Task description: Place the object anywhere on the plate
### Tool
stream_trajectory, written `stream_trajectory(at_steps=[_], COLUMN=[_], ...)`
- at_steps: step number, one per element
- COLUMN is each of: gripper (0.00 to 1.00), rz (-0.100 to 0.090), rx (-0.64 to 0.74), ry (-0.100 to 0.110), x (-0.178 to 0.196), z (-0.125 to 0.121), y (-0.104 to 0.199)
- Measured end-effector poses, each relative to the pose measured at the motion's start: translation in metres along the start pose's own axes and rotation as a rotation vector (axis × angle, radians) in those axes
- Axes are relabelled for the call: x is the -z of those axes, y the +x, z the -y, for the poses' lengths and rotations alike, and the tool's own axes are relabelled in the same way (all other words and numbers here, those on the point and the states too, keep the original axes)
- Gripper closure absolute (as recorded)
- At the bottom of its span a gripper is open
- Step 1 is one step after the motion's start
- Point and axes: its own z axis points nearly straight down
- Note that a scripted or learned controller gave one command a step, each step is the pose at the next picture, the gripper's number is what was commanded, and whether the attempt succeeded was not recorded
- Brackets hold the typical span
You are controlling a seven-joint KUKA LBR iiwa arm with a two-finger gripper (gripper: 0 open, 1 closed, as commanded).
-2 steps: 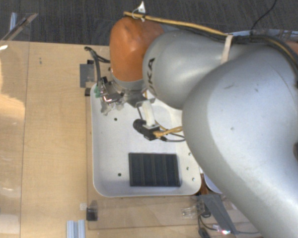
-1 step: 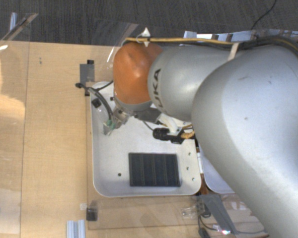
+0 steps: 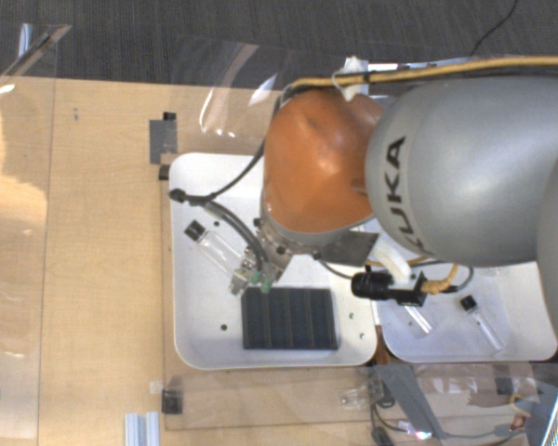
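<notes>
A clear tube with a black cap [image 3: 209,241] lies slantwise in the left bin [image 3: 191,328], its capped end toward the upper left. My gripper [image 3: 253,278] hangs at the tube's lower right end, just above the upper left corner of the dark ribbed rectangular plate [image 3: 289,320]. The plate rests flat near the bin's front edge. The arm's orange band and grey body cover the bin's upper right part.
The right bin [image 3: 530,349] holds two more small clear tubes, one [image 3: 482,322] with a black cap and another [image 3: 417,320] near the divide. A black cable [image 3: 214,193] loops over the left bin's back. Bare wooden bench lies to the left.
</notes>
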Motion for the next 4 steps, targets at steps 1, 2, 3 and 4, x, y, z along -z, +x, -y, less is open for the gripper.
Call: stream_trajectory(at_steps=[1,2,3,4], gripper=[1.0,1.0,1.0,1.0], rz=[0.002,0.003,0.002,0.002], rx=[-0.543,-0.759,-1.214,-1.46], ry=[-0.002,0.0,0.006,0.002], x=[0.141,0.167,0.13,0.154], z=[-0.035,-0.063,-0.023,-0.096], y=[-0.019,-0.12,-0.079,-0.084])
